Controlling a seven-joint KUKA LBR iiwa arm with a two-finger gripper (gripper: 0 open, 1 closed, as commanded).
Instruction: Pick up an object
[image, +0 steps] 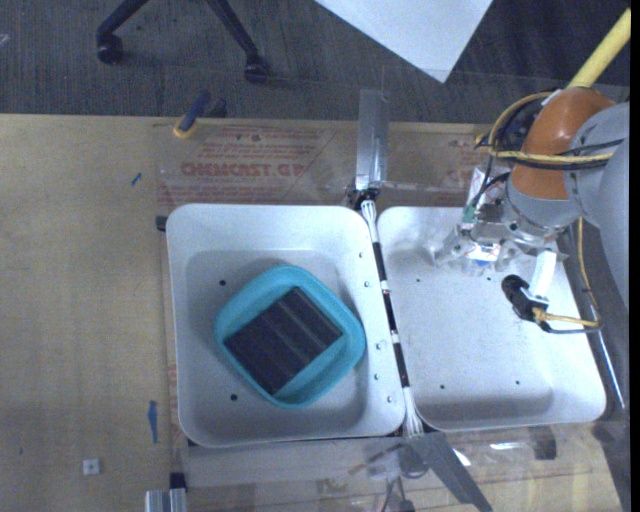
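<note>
Arm over the right bin, blue container in the left

Bench (80, 300) carries two bins; the arm (565, 150) hangs above the right bin's (500, 400) far corner. A blue container (290, 335) with a dark ribbed insert lies in the left bin (200, 240). Claw (480, 245): cannot tell its state.

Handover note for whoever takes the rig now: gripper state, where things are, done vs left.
Gripper: over the far part of the right bin, near its back wall; nothing seen between its fingers.
Object: blue square dish with a dark ribbed insert, lying in the left bin, tilted diagonally.
Done: no pick yet.
Left: move to the left bin, grasp the dish, lift.
</note>
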